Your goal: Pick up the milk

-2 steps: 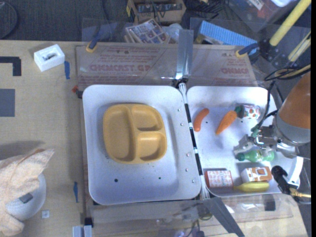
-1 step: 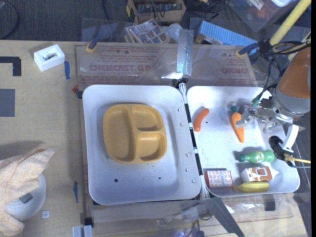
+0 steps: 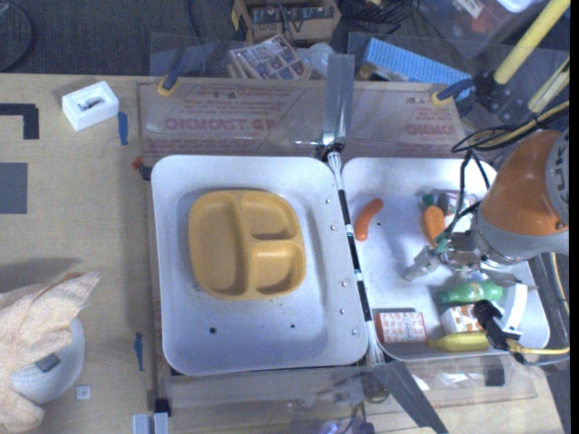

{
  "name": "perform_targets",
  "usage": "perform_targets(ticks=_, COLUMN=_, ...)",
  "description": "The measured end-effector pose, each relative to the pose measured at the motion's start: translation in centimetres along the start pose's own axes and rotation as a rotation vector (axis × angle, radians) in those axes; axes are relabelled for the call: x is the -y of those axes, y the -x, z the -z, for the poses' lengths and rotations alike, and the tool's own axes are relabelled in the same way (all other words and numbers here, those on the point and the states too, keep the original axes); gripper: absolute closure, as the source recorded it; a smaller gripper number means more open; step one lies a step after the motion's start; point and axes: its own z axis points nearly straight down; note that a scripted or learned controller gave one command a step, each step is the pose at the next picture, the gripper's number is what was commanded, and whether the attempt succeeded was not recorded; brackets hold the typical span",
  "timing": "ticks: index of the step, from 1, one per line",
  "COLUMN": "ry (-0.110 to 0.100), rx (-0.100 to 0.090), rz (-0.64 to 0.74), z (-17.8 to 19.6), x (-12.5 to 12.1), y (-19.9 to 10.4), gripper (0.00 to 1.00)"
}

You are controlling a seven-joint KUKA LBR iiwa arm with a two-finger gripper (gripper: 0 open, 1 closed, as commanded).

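Your gripper (image 3: 432, 262) hovers in the right bin (image 3: 393, 269), finger spread unclear (cannot tell), above the green bottle (image 3: 470, 292); milk (image 3: 401, 326) lies near the front wall.

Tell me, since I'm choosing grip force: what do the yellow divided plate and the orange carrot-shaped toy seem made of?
Yellow divided plate: probably moulded plastic, going by its even colour, soft sheen and rounded compartment walls. Orange carrot-shaped toy: likely smooth plastic or rubber; too small to tell which.

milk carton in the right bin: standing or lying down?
Lying down, as far as the view shows. The milk carton lies in the right bin, between a green bottle and a banana.
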Motion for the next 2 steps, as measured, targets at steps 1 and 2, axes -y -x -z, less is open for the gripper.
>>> perform_targets(ticks=1, ry=0.000, rx=-0.004, rz=0.063, z=0.0, x=-2.6, y=6.1, gripper=0.00)
perform_targets(ticks=2, ry=0.001, rx=-0.012, rz=0.075, z=0.0, x=-8.5, y=6.4, gripper=0.00)
